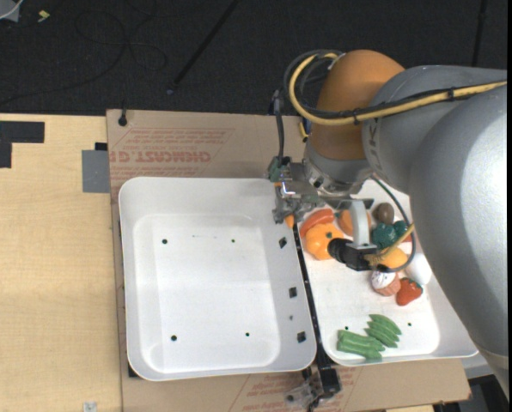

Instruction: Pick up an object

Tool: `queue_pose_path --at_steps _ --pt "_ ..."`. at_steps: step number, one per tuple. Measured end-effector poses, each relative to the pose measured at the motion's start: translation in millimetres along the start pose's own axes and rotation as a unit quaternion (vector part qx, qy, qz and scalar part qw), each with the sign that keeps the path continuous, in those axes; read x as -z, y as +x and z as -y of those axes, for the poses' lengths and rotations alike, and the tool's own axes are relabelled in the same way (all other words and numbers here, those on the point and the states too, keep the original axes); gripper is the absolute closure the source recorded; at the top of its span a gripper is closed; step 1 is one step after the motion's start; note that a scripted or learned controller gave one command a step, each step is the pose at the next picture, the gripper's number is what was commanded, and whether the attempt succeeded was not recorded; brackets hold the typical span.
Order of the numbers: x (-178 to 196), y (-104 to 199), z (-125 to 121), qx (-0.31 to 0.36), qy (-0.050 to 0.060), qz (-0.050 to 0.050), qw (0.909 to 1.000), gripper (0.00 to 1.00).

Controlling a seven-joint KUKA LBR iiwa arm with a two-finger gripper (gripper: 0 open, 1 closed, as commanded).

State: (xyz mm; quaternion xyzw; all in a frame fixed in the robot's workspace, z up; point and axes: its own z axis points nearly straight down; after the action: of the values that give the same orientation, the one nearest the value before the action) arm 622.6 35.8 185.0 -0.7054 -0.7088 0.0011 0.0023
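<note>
My gripper (329, 209) hangs low over the upper left part of the right bin (428, 337), under the orange-banded wrist. Just below it lies an orange toy fruit (318, 237), partly covered by the gripper. To its right is a cluster of small things: a brown piece (383, 212), a green piece (387, 233), a yellow-orange piece (397, 257), a white and red piece (382, 281) and a red strawberry-like piece (409, 292). Two green pods (372, 336) rest near the bin's front edge.
The left bin (144, 230) stands beside the right one, and their walls meet just left of the gripper. Both sit on a cardboard sheet (179, 148). The arm's grey body covers the right bin's far right side.
</note>
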Motion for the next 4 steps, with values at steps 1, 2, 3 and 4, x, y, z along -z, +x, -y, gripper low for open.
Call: queue_pose_path --at_steps 1,2,3,4 --pt "-22.7 105.1 -21.6 0.002 0.000 0.000 1.0000 1.00" --pt "39.6 15.4 28.5 -0.006 0.000 0.002 1.0000 1.00" --pt "68.3 42.1 -7.4 -0.001 -0.002 0.001 1.0000 1.00" --pt "177.3 25.6 -22.8 -0.001 -0.006 0.001 1.0000 1.00"
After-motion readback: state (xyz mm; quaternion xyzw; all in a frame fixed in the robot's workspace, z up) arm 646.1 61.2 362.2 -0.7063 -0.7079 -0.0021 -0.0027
